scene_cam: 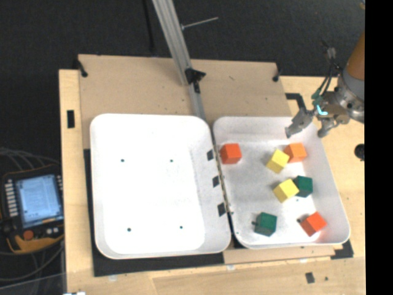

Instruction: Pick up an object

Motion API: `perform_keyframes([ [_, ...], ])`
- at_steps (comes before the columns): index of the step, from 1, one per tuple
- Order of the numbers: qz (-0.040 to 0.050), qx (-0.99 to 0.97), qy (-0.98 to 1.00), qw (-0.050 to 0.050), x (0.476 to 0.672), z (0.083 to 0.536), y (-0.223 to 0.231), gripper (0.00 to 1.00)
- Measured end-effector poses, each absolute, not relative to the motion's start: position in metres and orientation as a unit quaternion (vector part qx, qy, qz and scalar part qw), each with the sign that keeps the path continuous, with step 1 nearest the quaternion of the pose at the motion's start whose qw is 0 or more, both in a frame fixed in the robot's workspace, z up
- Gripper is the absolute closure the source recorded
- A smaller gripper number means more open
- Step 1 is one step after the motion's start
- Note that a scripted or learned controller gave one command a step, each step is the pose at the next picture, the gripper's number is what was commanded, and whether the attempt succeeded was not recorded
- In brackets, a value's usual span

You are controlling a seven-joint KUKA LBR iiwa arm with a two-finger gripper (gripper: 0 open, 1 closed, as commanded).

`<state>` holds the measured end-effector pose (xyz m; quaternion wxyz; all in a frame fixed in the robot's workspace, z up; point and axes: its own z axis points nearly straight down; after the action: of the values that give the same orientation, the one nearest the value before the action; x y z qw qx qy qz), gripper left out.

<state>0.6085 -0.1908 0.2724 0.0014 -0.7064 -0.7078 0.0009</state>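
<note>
On the bench (258, 78), two shallow white bins are set side by side. The left bin (153, 186) is seen with only a few small dark dots on its floor. In the right bin (245, 134), seven small blocks are scattered. An orange-red block (231, 153) lies alone near the bin's left wall, toward the far end. A yellow block (278, 160) and an orange block (296, 152) are found just beside each other at the far right, apparently touching. Nearer the middle, a second yellow block (285, 190) is pressed against a dark green block (303, 185). Another green block (266, 224) sits by the near rim, and a red-orange block (313, 224) rests in the near right corner, well apart from it.

The arm is cut off at the right edge of the view, so that only its wrist and a glimpse of the orange band are shown. A slanted metal pole (174, 35) crosses the bench from the top. At the left edge a handheld screen (37, 198) is partly cropped, and its display cannot be read.

The gripper (308, 124) is held over the far right corner of the right bin, above the orange block and apart from it. Its two fingers (296, 125) are seen spread apart, with nothing between them and nothing touched.
</note>
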Motion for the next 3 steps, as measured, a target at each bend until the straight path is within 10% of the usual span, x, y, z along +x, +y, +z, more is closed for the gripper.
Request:
perform_keyframes([
  [3,0.0022,-0.708,-0.707,0.001,0.606,0.177,-0.197,0.0],
])
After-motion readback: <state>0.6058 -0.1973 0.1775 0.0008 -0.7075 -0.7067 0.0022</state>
